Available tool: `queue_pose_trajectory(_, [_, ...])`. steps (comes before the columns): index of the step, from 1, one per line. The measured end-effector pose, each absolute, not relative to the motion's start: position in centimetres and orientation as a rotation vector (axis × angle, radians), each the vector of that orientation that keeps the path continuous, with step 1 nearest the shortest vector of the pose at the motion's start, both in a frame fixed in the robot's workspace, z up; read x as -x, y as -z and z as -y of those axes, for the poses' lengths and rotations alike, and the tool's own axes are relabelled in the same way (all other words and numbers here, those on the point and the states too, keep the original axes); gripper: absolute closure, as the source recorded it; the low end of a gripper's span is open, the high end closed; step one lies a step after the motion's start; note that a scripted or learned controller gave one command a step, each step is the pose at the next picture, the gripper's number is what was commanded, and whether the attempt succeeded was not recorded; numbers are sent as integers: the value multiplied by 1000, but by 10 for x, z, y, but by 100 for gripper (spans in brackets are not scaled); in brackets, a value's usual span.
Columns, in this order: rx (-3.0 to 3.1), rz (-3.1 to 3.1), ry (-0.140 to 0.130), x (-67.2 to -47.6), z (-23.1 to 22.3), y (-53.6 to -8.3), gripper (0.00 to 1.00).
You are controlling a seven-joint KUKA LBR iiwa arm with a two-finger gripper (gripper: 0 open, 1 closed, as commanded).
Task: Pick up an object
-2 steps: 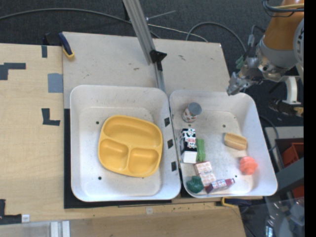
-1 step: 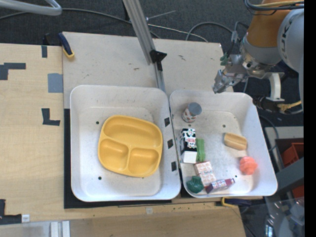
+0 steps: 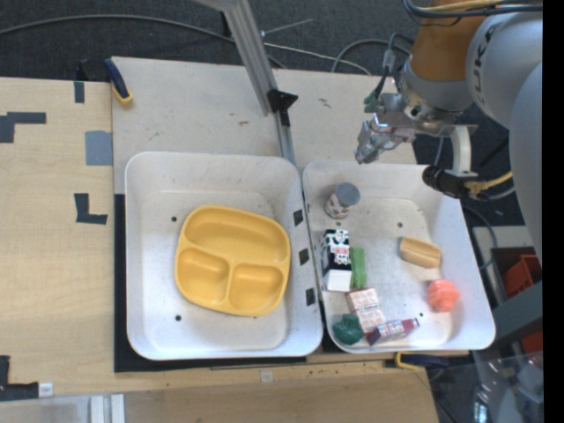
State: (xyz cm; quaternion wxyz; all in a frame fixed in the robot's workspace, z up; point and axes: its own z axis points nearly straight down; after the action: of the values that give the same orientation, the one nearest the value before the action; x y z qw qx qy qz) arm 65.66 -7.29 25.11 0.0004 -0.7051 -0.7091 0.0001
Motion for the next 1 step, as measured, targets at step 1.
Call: queue_pose_trajectory(1, [2213, 2227, 0, -656, 25, -253, 100])
